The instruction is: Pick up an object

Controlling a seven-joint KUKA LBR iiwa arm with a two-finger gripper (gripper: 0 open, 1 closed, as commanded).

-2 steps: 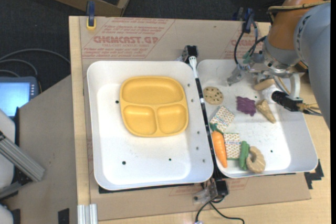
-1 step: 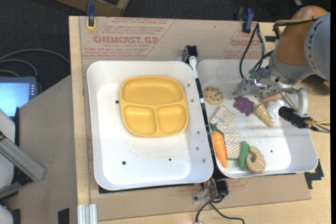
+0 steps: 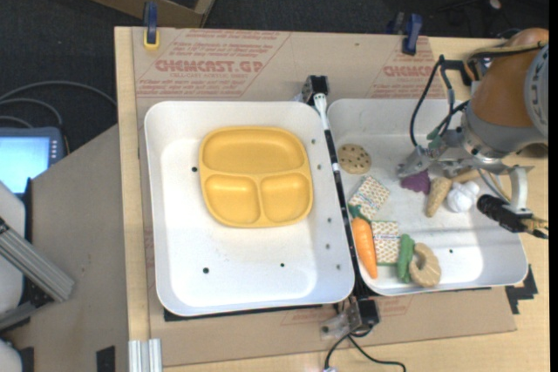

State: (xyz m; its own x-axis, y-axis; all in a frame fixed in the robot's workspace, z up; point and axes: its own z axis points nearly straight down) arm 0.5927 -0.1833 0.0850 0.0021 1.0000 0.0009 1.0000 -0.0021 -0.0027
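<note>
left bin (image 3: pixel 174 213) – yellow divided plate (image 3: pixel 256 175) inside | right bin (image 3: pixel 497 270) – carrot (image 3: pixel 364 245), cookie (image 3: pixel 354 158), purple piece (image 3: pixel 418 181), beige piece (image 3: pixel 437 196) all lying on its floor | gripper (image 3: pixel 440 161) low over purple piece, finger spread: cannot tell | progress – nothing lifted yet; grasp and lift remain

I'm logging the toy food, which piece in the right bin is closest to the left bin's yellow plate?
The round cookie, tan with dark specks. It lies at the right bin's upper left, nearest the yellow plate; the carrot sits lower down.
</note>
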